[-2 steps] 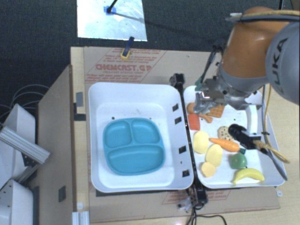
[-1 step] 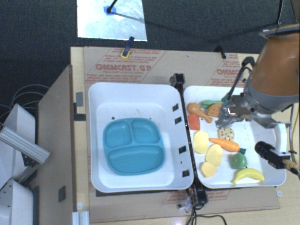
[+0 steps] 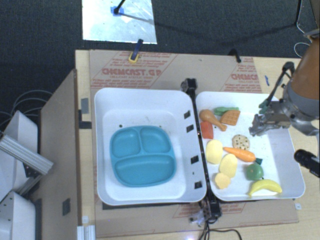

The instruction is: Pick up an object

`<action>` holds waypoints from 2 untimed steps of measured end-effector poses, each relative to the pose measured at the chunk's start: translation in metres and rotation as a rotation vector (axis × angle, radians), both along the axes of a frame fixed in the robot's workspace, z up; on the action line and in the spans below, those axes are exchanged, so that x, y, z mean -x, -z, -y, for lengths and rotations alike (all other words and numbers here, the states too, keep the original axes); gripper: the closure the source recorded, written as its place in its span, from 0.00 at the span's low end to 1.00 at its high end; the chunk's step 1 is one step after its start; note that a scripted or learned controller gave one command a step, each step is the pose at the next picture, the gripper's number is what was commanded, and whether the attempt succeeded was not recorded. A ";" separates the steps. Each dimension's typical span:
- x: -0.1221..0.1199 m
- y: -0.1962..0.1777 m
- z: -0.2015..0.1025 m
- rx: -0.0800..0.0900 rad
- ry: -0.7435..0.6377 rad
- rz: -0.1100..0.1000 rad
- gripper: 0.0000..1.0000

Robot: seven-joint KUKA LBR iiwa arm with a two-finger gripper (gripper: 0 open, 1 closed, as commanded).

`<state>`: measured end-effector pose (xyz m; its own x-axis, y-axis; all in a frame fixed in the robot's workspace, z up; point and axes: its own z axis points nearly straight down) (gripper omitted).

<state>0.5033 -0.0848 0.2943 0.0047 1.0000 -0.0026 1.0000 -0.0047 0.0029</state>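
While the blue tray (image 3: 143, 155) lies in the left bin (image 3: 107, 104), the hand (image 3: 257, 126) hovers over the right bin (image 3: 295, 176). It is near the cookie (image 3: 241, 142); whether it is clenched cannot be told.

— Where are you looking from?
— From one fixed camera above the bench (image 3: 165, 64), tilted down, far enough back to take in both bins.
— How do they lie for you?
— Left bin (image 3: 102, 134) at 9 o'clock, right bin (image 3: 292, 166) at 3; the arm (image 3: 305, 91) enters from 3.
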 end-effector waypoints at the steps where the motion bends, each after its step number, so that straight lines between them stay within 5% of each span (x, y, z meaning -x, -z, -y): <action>1: -0.032 0.017 -0.060 -0.004 -0.014 0.000 1.00; 2: 0.007 -0.032 -0.010 0.000 -0.002 0.004 1.00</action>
<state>0.4961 -0.0744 0.3263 0.0031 1.0000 -0.0023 1.0000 -0.0031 0.0072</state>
